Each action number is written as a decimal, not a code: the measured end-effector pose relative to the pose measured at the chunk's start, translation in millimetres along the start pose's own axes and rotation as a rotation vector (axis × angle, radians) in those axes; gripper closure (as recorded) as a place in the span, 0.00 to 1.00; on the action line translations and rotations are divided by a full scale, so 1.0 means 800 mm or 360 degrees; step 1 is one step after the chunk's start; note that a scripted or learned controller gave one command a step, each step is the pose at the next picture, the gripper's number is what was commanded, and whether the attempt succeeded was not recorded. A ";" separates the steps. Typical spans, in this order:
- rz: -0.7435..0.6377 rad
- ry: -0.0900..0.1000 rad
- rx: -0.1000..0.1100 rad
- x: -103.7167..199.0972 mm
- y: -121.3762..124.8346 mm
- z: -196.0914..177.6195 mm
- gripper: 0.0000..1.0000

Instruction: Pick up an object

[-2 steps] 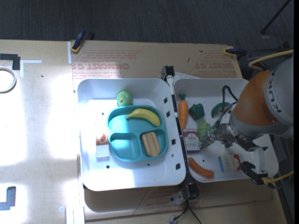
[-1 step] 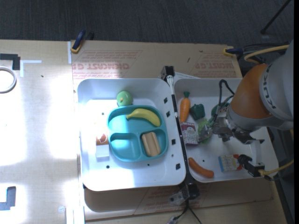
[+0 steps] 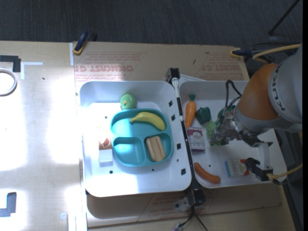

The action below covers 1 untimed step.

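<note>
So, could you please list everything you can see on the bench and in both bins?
Bins: two, white, side by side on the bench.
Divided plate: one, teal, left bin.
Banana: one, yellow, on the plate.
Bread roll: one, tan, on the plate.
Apple: one, green, left bin, behind the plate.
Carrot: one, orange, right bin.
Small carton: one, purple-white, right bin.
Sausage: one, orange-red, right bin front.
Clamp: one, blue-yellow, bench's far edge.
Arm: one, grey with orange band, over the right bin.
Hand: one, dark, low in the right bin.
</note>
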<state>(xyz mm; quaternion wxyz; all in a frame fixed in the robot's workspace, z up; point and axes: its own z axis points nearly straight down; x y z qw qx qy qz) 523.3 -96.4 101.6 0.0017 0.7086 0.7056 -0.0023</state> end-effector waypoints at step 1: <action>-0.0011 0.0007 -0.0002 0.019 -0.026 -0.172 1.00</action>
